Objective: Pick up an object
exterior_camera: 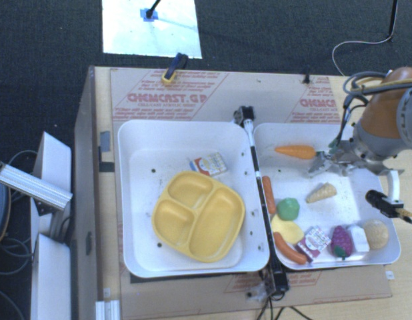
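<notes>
My gripper hangs low over the back of the right bin, just right of an orange carrot and above a pale cone-shaped piece. The carrot's right tip lies close to the gripper; I cannot tell if they touch. Further forward lie a green ball, a yellow piece, two orange sausages, a small printed packet, purple grapes, a white block and a tan round piece.
The left bin holds a yellow divided plate and a small carton. The arm's grey wrist with its orange band overhangs the right bin's far right corner. A black part juts over that bin's right side.
</notes>
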You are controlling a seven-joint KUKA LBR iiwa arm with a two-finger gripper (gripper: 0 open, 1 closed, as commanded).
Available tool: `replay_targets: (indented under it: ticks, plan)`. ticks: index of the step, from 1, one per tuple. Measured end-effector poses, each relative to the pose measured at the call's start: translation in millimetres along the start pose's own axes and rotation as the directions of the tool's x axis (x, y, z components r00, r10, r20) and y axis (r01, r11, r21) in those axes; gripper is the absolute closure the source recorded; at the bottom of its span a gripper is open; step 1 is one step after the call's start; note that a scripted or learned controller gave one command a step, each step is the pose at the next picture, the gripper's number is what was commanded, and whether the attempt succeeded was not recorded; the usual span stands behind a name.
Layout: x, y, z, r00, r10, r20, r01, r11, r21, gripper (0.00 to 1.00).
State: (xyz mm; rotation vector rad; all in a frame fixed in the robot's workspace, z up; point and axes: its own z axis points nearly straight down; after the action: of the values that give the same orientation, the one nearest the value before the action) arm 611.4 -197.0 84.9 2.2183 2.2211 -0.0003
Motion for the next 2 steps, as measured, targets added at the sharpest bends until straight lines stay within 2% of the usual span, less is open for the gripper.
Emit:
replay_targets:
  ticks: [1, 2]
  plan:
    - [44.4, 47.8, 2.3, 1.000, -0.004, -0.005, 0.004, 1.000, 0.013, 0.00]
    - [12.1, 7.6, 0.1, 1.000, 0.000, 0.000, 0.000, 1.000, 0.000, 0.00]
